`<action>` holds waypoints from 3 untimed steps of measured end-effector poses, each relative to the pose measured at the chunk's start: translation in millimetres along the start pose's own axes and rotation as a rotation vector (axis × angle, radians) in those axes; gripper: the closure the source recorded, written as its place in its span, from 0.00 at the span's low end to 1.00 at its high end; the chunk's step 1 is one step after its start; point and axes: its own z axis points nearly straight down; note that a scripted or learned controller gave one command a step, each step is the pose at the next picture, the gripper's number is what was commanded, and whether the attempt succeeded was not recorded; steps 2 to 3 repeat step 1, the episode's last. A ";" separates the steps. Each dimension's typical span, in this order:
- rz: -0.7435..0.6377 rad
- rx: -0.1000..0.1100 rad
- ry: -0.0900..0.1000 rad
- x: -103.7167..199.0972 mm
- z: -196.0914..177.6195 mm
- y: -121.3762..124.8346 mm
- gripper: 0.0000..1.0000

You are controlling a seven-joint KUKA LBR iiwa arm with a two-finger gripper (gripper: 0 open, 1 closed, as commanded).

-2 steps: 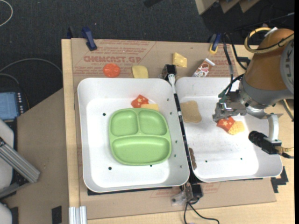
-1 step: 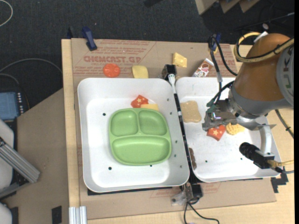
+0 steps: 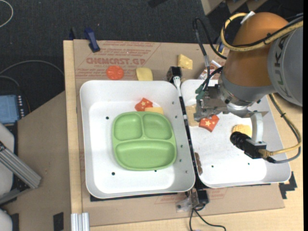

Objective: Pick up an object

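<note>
Two shallow white bins sit before you on a brown cardboard-covered bench (image 3: 120, 57), dark carpet beyond. The left bin (image 3: 91, 129) carries a smooth green plastic divided tray (image 3: 143, 141), with a red star-marked block (image 3: 144, 104) and a pale yellow piece (image 3: 155, 110) touching its far edge. In the right bin (image 3: 231, 172), the gripper (image 3: 206, 110) hangs directly over another red star-marked block (image 3: 209, 123); I can't tell its state. A yellow piece (image 3: 242, 129) lies near.

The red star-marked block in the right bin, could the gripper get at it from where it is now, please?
Probably yes: the gripper hangs right above the red star-marked block in the right bin, nothing lies between them, and the yellow piece sits well aside.
</note>
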 end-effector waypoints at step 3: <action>0.010 0.010 -0.002 -73.3 74.6 23.7 1.00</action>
